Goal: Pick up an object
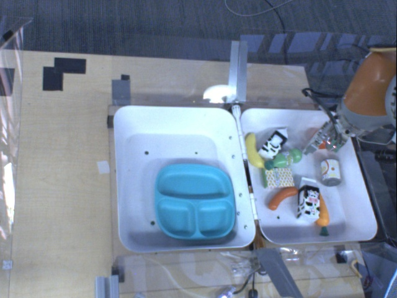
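A small white can point(330, 171) is seen in the right bin point(366, 228), just below the gripper point(325, 141). It is judged light, stiff and slippery; its curved sides should be pinched. The gripper is blurred, and nothing is seen held in it.

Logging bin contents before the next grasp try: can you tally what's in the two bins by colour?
Blue: 1, the divided tray, left bin
Yellow: 1, banana
Green: 2, round toy, patterned block
Orange: 2, sausage shape, carrot
Black and white: 2, cow-print toys and
White: 1, small can
Total: 9
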### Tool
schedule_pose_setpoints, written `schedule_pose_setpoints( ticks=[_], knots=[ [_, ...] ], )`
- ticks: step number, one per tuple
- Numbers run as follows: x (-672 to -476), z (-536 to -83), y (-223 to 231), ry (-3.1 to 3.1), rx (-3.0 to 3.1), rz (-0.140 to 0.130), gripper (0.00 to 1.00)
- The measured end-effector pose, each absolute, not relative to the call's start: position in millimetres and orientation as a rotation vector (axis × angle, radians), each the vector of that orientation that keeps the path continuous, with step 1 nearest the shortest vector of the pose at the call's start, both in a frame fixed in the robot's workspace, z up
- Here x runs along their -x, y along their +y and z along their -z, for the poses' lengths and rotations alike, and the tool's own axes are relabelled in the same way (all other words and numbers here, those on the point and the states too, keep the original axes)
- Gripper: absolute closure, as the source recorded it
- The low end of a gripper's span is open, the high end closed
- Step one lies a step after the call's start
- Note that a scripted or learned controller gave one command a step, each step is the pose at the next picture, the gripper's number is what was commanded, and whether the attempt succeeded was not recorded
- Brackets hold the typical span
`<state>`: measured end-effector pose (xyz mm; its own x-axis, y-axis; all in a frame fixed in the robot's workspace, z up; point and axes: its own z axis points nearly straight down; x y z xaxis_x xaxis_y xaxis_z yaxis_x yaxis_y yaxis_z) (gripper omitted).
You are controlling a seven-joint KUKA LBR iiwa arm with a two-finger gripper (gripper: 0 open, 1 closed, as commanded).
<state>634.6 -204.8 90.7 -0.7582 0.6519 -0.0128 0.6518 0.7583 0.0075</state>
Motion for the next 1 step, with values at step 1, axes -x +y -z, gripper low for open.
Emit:
schedule_pose_setpoints(
  ticks=[1],
  knots=[
    [-638.2, -104.8, -203.7, 2.922, -1.084, -0.009, 1.0]
  ],
)
